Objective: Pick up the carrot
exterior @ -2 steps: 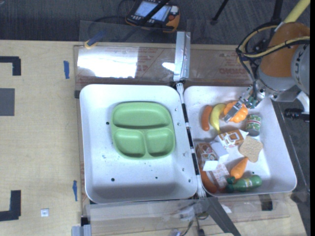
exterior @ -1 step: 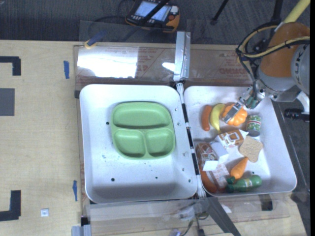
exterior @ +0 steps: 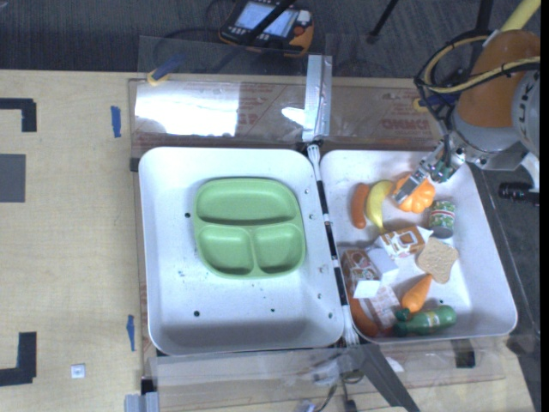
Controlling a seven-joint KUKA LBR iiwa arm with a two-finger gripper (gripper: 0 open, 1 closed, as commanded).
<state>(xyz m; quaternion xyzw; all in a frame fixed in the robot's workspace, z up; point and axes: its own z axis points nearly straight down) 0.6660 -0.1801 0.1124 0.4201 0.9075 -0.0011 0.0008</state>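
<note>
The arm (exterior: 491, 93) comes in from the right and dips over the back of the right bin (exterior: 500, 303). Its tip sits right against a lumpy orange toy (exterior: 413, 195) near that bin's back wall. Whether the jaws are apart, together or clamped on that toy I cannot tell from here.

The carrot (exterior: 417, 292) lies well apart from the tip, towards the front of the same bin. It is a short, tapered orange piece lying at a slant, untouched. A tan slice (exterior: 437, 261) lies just behind it and a green bottle (exterior: 426, 319) just in front.

A banana (exterior: 377, 204) lies left of the lumpy toy, with an orange oblong (exterior: 358, 206) touching its far side. A small can (exterior: 443, 217) with a green label stands to the right of the toy. Two little cartons (exterior: 403, 242) carry red and white printing, too small to read. A red piece (exterior: 364, 317) lies at the front left corner.

The left bin (exterior: 163, 256) holds a green plate (exterior: 250, 227) with three compartments.

Behind the bins a clear sheet (exterior: 189, 110) shows faint reddish lettering that I cannot make out. Further back a handset (exterior: 262, 24) has a lit screen, unreadable. Blue tape (exterior: 116, 120) marks the pale worktop (exterior: 69, 230).
</note>
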